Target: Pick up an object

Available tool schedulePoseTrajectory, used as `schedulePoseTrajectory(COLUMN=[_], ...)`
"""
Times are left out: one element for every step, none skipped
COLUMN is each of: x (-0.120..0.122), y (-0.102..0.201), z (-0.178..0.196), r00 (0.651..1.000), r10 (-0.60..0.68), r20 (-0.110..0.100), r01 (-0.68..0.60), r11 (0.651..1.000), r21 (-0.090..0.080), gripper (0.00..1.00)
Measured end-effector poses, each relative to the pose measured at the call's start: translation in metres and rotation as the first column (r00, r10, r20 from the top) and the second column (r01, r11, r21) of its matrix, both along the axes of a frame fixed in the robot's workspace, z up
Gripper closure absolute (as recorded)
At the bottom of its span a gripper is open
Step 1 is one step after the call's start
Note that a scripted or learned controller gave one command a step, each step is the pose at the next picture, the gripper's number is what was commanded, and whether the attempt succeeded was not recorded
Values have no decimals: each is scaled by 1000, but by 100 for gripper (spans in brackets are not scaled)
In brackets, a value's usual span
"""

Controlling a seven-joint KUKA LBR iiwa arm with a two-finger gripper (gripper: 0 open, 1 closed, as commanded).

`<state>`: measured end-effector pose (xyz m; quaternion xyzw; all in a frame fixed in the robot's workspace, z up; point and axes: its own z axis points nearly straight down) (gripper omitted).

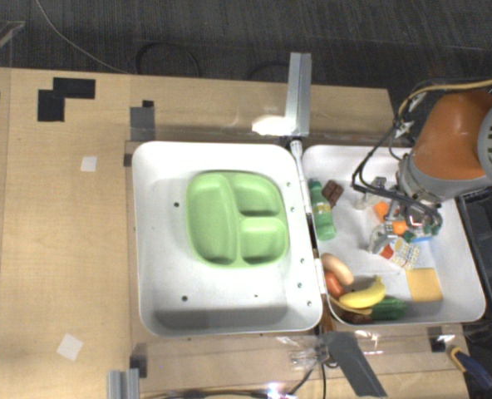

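Two white bins sit side by side: the left bin [150, 223] bears a green divided plate [234, 217], while the right bin [462, 256] holds a green bottle [321, 212], a banana [362, 296], a yellow block [424, 284] and other small things. The gripper [404, 229] hangs low among the colourful pieces (whether it is apart or together, I cannot tell).

Fixed above the bench [55, 248], looking down at a slant. Takes in both white bins side by side, the left bin [159, 223] near centre and the right bin [454, 248] toward the right edge, with dark floor along the top. Set well back from the bins. Arm [458, 140] entering from the right.
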<state>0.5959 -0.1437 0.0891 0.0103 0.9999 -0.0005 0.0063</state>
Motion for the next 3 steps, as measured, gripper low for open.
schedulePoseTrajectory(x=[4, 4, 8], y=[2, 2, 15], z=[14, 14, 0], r00=[1000, 1000, 1000], r10=[7, 7, 14], r20=[14, 13, -1], r01=[-7, -7, -14], r11=[1000, 1000, 1000], r21=[-2, -2, -1], gripper=[100, 0, 0])
